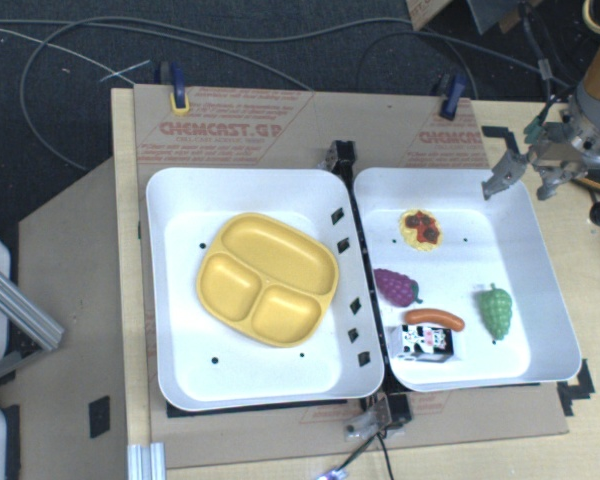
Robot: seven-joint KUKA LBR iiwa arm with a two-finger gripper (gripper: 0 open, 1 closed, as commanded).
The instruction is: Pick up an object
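The right bin (540,298) holds several toy foods: a small pizza (421,228), a purple grape bunch (396,287), a hot dog (434,319), a black-and-white carton (426,344) and a green bunch (496,310). My gripper (526,182) hangs at the bin's far right corner, above the rim, well away from every toy. Its two fingers stand apart with nothing between them, so it is open.
The left bin (170,268) holds a yellow divided tray (267,278). A black divider with clips (346,258) runs between the bins. Blue clamps (179,89) hold the cardboard base at the back. Cables lie on the dark floor behind.
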